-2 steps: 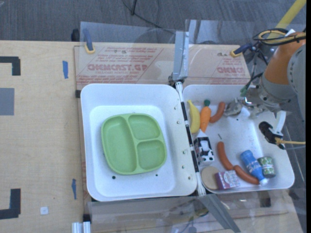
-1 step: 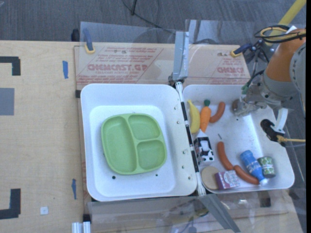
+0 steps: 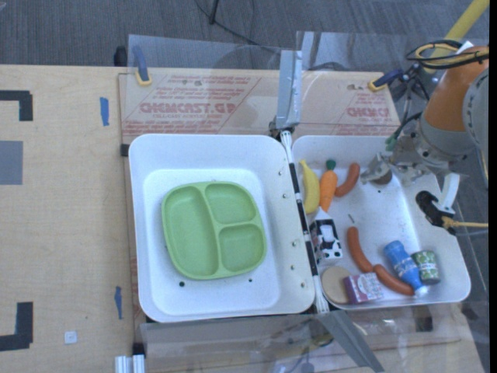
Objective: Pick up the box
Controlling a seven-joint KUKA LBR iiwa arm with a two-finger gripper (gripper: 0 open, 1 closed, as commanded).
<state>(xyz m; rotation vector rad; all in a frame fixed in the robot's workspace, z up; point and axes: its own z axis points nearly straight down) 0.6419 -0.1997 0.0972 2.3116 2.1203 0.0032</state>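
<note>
Clearly the main risk is a wrong grab: the box [image 3: 327, 238] lies at the right bin's [image 3: 450, 282] left wall, hemmed by a sausage [image 3: 356, 248] and carrot [image 3: 328, 189]. Whether the tool [image 3: 390, 168], up by the far rim, is parted or closed, I cannot tell; a pink packet [image 3: 362, 287] also looks box-like.

My arm [image 3: 458, 99] is a thick rounded limb, grey on its outer shell at the three o'clock edge, with a broad orange band wrapped around it above the wrist. Below the band the wrist turns to pale grey metal, boxy and cluttered with small fittings. My claw [image 3: 380, 173] is a small silver-grey piece at its tip, toward nine o'clock. Black and yellow cables loop over my top at twelve o'clock, and a black-and-white fitting hangs at five o'clock.
</note>
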